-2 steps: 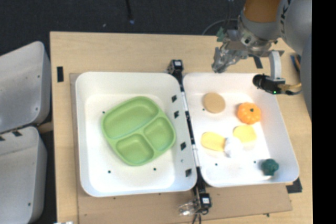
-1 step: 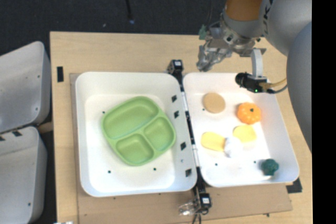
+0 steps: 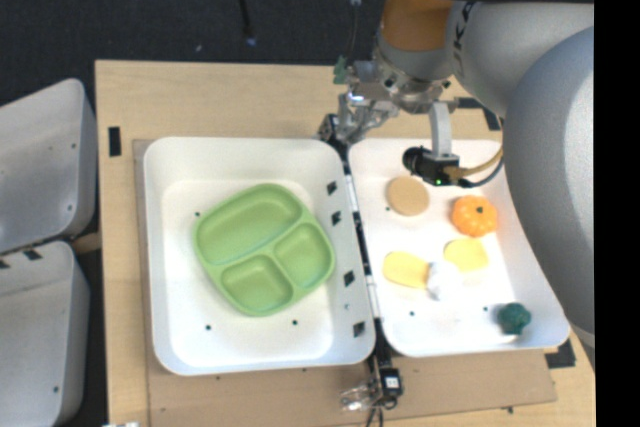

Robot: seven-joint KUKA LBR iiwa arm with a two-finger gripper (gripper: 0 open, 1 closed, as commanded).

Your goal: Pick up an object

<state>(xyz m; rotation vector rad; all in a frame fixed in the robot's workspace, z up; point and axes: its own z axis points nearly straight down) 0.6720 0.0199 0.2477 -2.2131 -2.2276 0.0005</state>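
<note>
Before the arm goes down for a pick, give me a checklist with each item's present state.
1. Gripper clear of the objects: ok; it sits over the far end of the divider between the bins.
2. Fingers open: cannot tell.
3. Nothing held: cannot tell.
4. Targets in the right bin: ok; tan disc, orange pumpkin, two yellow pieces, dark green item.
5. Space around the tan disc: ok; it lies apart from the others.
6. Left bin: ok; green divided tray lies flat.
</note>
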